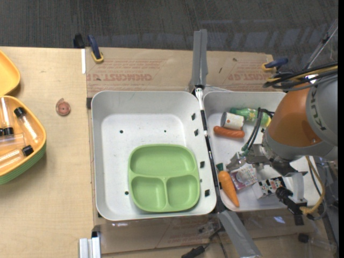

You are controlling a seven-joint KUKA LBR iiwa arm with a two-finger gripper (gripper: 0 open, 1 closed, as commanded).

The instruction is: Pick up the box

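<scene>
The box (pixel 245 177), small and flat with pink and white print, lies in the right bin (pixel 279 97) near its front, beside an orange carrot (pixel 228 188). My gripper (pixel 240 163) hangs low over the bin, just above and slightly behind the box, at the end of the grey arm with its orange band (pixel 293 122). The arm covers the right half of that bin. Whether the gripper touches the box cannot be made out.
In the right bin also lie a red sausage-shaped item (pixel 228 133), a white cup (pixel 234 121), a green-yellow bottle (pixel 244 113) and a white printed packet (pixel 270 186). The left bin (pixel 107 155) holds a green divided plate (pixel 164 177). Yellow trays (pixel 16 138) sit far left.
</scene>
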